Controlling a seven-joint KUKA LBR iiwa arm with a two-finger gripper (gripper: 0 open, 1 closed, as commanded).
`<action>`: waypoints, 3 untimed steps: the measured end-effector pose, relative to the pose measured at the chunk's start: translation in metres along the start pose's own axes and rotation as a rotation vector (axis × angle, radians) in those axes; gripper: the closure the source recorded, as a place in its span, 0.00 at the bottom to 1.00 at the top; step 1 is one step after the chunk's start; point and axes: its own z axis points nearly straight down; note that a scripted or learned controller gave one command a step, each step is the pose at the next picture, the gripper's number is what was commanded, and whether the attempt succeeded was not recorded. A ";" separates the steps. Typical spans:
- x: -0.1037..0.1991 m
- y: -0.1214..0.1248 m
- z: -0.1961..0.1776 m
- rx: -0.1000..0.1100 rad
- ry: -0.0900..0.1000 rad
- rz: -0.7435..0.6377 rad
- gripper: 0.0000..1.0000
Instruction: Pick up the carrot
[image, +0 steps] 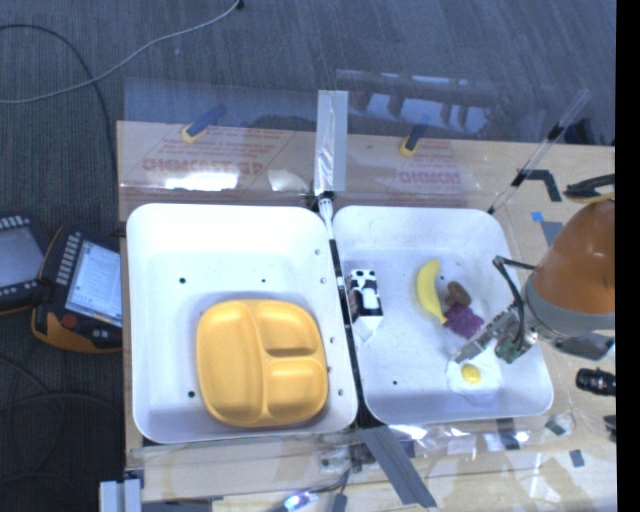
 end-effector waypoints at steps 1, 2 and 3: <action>0.000 0.000 0.000 0.000 0.000 0.000 0.00; 0.026 0.019 0.010 0.005 0.000 0.442 0.00; 0.011 0.006 0.011 0.003 0.005 0.224 0.00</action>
